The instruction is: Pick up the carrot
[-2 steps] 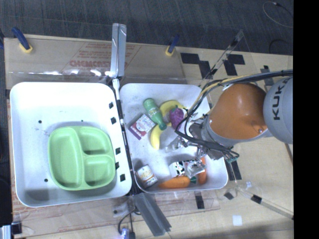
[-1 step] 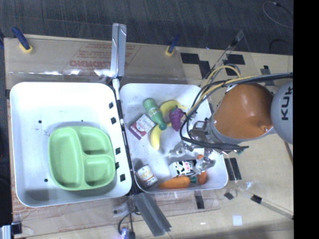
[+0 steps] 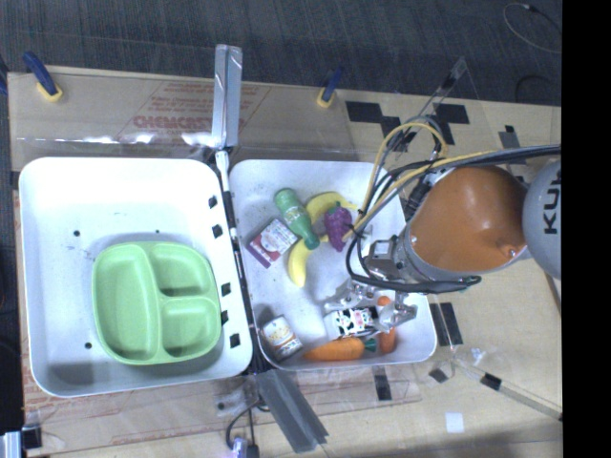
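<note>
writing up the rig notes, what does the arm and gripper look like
The arm is grey with a large glossy orange band above the wrist and black lettering on its grey shell. Yellow and black cables loop over it. The gripper is small, metallic grey and black.

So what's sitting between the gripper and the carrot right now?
In the camera view, the gripper hangs just above the carrot. A small black-and-white patterned item lies in between, close to both.

Even, soft overhead light — white bins (image 3: pixel 57 184) glare slightly — mild overall blur
</note>
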Robot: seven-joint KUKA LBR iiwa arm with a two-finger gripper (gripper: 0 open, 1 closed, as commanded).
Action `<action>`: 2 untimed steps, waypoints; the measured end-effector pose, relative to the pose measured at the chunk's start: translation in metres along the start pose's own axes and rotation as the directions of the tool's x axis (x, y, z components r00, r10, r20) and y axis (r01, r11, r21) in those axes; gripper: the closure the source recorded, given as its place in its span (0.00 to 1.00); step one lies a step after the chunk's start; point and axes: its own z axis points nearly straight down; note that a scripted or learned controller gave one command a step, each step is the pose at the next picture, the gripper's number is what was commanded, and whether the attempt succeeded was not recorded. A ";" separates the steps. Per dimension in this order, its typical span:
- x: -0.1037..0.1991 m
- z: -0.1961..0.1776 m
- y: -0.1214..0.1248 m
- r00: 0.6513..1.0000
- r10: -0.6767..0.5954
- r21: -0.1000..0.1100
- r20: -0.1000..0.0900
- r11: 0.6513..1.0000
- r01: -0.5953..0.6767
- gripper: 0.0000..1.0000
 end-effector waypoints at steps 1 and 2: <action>-0.001 0.000 0.000 0.992 -0.125 0.003 0.004 0.992 0.125 0.00; -0.004 0.000 0.000 0.928 -0.372 0.011 0.008 0.928 0.372 0.00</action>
